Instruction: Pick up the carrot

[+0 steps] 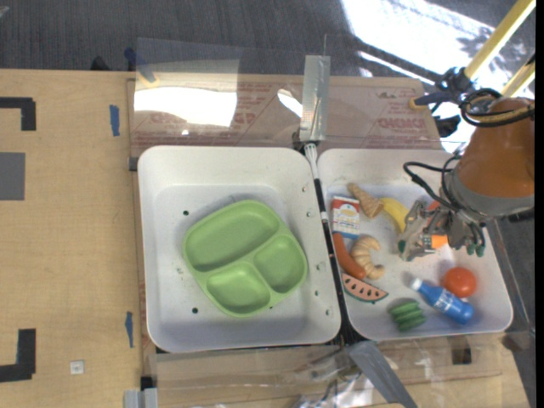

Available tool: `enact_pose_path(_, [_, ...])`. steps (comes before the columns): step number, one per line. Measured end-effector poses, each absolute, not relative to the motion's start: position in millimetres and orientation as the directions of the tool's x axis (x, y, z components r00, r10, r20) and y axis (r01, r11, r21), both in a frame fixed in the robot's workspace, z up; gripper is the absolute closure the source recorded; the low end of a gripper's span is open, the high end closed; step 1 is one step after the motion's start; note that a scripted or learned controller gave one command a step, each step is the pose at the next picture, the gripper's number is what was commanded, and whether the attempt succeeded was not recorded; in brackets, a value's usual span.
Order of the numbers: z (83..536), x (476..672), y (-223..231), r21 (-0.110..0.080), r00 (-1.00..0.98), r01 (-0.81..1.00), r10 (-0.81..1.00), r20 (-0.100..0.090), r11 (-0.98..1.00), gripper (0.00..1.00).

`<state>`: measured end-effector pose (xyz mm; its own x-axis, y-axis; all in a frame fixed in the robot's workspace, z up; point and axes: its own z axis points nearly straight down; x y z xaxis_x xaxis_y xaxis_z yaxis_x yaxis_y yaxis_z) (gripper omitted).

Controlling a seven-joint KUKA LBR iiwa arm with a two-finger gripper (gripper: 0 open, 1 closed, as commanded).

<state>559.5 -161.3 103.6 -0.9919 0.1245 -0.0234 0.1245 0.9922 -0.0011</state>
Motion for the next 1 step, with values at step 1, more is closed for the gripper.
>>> enact_pose_path(1, [102.8,559.2,-160.9,-0.001,-0.992,0.124,0.124,-0.022,0.992,0.0])
